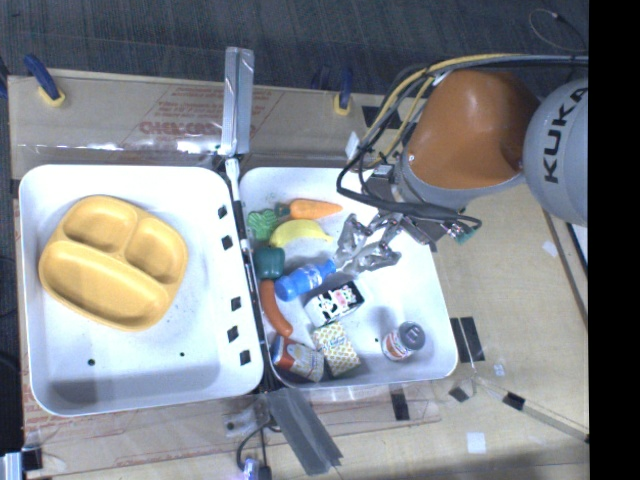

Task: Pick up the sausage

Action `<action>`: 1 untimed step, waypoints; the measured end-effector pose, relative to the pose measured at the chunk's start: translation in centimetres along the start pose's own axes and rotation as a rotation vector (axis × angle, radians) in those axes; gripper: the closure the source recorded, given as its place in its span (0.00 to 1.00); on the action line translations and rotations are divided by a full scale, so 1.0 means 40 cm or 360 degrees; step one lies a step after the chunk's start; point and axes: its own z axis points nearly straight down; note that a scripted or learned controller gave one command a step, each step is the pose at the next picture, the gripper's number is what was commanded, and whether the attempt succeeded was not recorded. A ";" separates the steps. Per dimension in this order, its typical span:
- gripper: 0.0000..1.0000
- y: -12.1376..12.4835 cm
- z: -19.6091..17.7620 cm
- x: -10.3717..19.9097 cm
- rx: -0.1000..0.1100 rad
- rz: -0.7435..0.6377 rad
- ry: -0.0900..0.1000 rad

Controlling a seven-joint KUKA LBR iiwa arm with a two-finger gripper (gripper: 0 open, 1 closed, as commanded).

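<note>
1 sausage (276, 309) at bin's left wall, tool (362, 251) up-right, apart, fingers spread, empty

You had little room around the sausage (277, 311), hemmed between the right bin's left wall (243, 268), the blue bottle (303, 280) and the packets (318, 353) below, while the bin floor (410, 288) toward the can (404, 341) lay open.

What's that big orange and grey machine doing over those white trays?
It's a robot arm meant to pick up the sausage, the thin reddish-orange piece along the left wall of the right bin. Its gripper hovers over the middle of that bin, nearer a blue bottle and a yellow banana. The sausage lies untouched. The left bin holds a yellow divided tray.
</note>
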 end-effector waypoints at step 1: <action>1.00 -0.005 0.203 0.109 0.0030 -0.0488 -0.0015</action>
